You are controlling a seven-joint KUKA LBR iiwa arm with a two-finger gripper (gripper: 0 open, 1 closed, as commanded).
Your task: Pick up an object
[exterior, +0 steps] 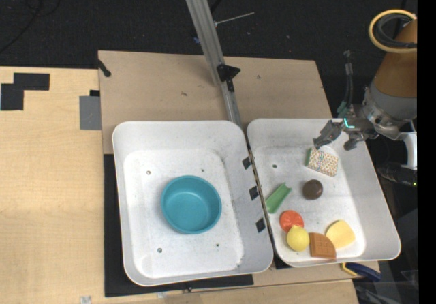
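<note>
In the right bin (272, 133) lie a speckled white and green block (323, 161), a dark brown ball (313, 189), a green piece (277, 197), a red ball (291, 219), a yellow ball (297, 238), a brown block (321, 245) and a yellow piece (340, 234). My gripper (338, 136) hangs at that bin's upper right, open, its two fingers spread just above the speckled block. Nothing is between the fingers. The grey wrist with its orange band comes in from the right edge.
The left bin (136, 139) holds a teal bowl (191, 204). A slanted metal rail (209, 33) runs down from the top to the gap between the bins. Black clips (253, 191) sit along the divider. The wooden bench (48, 180) extends left.
</note>
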